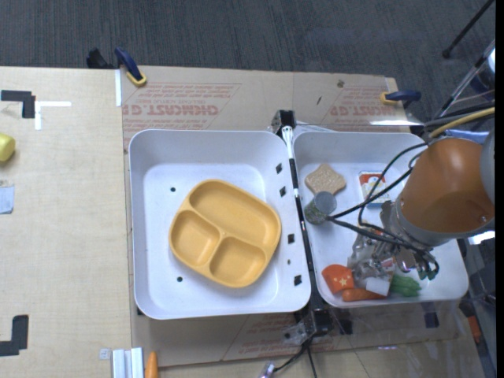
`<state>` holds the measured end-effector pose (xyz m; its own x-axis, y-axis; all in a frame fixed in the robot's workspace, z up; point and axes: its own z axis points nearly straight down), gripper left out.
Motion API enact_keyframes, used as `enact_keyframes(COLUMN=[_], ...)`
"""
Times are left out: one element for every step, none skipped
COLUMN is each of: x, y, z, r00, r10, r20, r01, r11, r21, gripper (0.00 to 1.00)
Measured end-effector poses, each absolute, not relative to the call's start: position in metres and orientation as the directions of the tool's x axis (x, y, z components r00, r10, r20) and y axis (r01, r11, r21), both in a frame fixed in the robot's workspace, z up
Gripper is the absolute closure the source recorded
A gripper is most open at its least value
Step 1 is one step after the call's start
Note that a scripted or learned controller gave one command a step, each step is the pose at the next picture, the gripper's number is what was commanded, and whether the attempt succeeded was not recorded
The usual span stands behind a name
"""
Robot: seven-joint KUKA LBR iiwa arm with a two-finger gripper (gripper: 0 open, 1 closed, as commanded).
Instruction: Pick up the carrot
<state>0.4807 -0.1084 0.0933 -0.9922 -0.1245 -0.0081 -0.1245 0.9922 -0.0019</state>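
One arm (441, 191) bent low, tool (376, 268) by carrot (358, 294)

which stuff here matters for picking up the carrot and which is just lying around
For the job:
carrot
tool, low over the right bin's front corner
right bin

Just lying about:
yellow divided plate in the left bin
bread slice
grey round piece
green item

Light wood surface (63, 250) with dark grey carpet floor (236, 14) behind it

There's a cardboard sheet (236, 101) laid flat on the surface, held at the far edge by two blue-and-yellow clamps (130, 65). Black tape marks (20, 101) on the bare wood at left, plus black tripod legs (472, 22) top right. Lighting's pretty even.
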Motion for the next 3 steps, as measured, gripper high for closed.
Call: enact_keyframes(x=[0.485, 0.524, 0.540], y=[-0.147, -0.091, 0.003], z=[0.093, 0.193, 0.192], r00=[-0.957, -0.996, -0.942], r10=[-0.289, 0.087, 0.334], r20=[-0.006, -0.008, -0.004], r01=[-0.289, 0.087, 0.334], r11=[0.957, 0.996, 0.942], r21=[-0.002, 0.001, 0.001], gripper=[1.00, 1.00, 1.00])
